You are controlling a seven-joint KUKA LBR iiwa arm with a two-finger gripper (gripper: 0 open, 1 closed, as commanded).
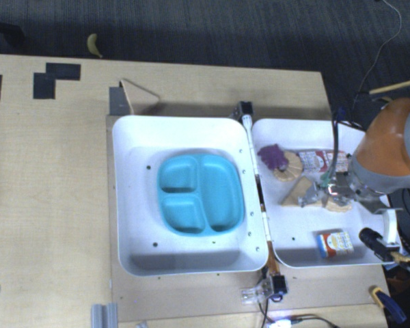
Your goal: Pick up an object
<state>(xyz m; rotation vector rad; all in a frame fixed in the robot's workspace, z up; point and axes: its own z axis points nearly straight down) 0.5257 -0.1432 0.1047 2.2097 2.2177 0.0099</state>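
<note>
Camera view. My arm (396, 145) enters from the right edge of the bench (48, 183), grey with the orange band uppermost, and reaches over the right bin (294, 251). My pincer (331, 186) sits low over the middle of that bin, toward its right wall. Whether it is open or closed, I cannot tell; the tip is small and blurred against the clutter beneath it. It lies at or just beside a pale round item (338, 203), and I cannot confirm contact or any object gripped.

Objects in the right bin. A purple lumpy toy (273, 157) lies near the far left corner. Just beside it, toward the centre, rests a tan round piece (287, 173). A flat packet with red and white print (318, 160) lies along the far side, its long axis running roughly parallel to the far wall. A tan wedge-shaped piece (299, 191) lies at the centre, its long axis slanting from near left to far right. A small box with blue, orange and white print (334, 243) sits by the near wall, its long axis roughly parallel to that wall, well apart from the pincer.

Left bin (130, 183): a blue compartment tray (200, 193) lies flat at the centre.
</note>
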